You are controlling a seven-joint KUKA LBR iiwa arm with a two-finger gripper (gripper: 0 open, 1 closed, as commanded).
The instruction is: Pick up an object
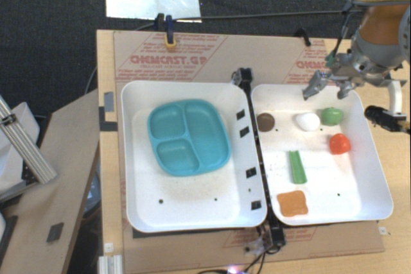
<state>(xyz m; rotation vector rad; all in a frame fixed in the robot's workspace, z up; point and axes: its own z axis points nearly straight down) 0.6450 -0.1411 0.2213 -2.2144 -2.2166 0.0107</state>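
Just below the spread, empty hand [328, 86], a green object [332, 115].

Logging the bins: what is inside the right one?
The right bin holds a brown ball, white egg, green ball, red piece, green stick and orange piece; nothing covered.

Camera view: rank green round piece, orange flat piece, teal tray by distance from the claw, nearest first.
From the claw, over the right bin's far edge:
1. Green round piece, right bin, just below the claw.
2. Orange flat piece, right bin's near side.
3. Teal tray, left bin.
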